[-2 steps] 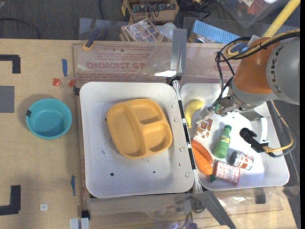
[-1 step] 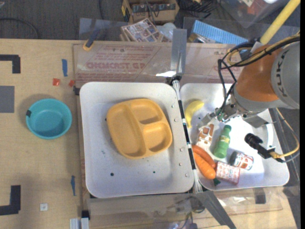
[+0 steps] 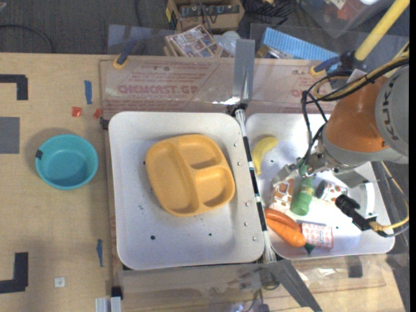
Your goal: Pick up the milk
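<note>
In the right bin (image 3: 374, 239), a small white carton with red and orange print, which I take for the milk (image 3: 281, 194), lies left of centre. A green bottle (image 3: 302, 198) lies against its right side. My gripper (image 3: 308, 171) hangs low over the bin, just above the top end of the green bottle and up and to the right of the carton. The grey wrist with its orange band (image 3: 354, 125) hides what is behind it. I see nothing held in the gripper.
Also in the right bin are a yellow banana (image 3: 263, 151) at the far left, an orange carrot (image 3: 285, 228) and a red and white packet (image 3: 317, 235) at the front. A yellow divided plate (image 3: 190, 173) sits in the left bin (image 3: 130, 226). A teal bowl (image 3: 66, 161) stands on the bench.
</note>
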